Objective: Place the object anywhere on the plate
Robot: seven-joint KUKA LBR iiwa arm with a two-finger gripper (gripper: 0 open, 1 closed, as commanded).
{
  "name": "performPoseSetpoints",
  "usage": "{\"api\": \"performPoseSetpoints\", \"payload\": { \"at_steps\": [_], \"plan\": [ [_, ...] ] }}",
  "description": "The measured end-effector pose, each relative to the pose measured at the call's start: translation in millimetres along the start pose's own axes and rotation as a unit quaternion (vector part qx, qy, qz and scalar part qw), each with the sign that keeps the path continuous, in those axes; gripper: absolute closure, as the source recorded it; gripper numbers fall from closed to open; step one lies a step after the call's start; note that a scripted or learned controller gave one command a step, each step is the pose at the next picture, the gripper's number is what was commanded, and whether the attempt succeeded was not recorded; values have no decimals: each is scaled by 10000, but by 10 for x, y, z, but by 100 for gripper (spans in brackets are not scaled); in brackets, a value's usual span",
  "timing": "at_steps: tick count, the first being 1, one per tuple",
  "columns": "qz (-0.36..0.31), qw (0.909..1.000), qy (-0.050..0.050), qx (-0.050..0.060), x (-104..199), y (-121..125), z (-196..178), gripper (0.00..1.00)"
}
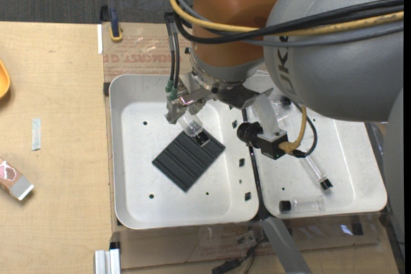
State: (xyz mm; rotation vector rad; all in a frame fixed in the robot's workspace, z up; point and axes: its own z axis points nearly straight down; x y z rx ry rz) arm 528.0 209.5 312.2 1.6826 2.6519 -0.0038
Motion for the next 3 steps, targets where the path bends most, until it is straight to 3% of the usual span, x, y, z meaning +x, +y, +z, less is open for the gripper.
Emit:
{"api": "performPoseSetpoints", "payload": {
  "at_steps": [1, 2, 3],
  "plan": [
    [-2, 10000, 0, 0, 1, 0, -1, 0],
    [-5, 10000, -11, 13, -5, 4, -77, 100],
    [1873, 9823, -3, 21, 197, -268, 104, 100]
  ]
}}
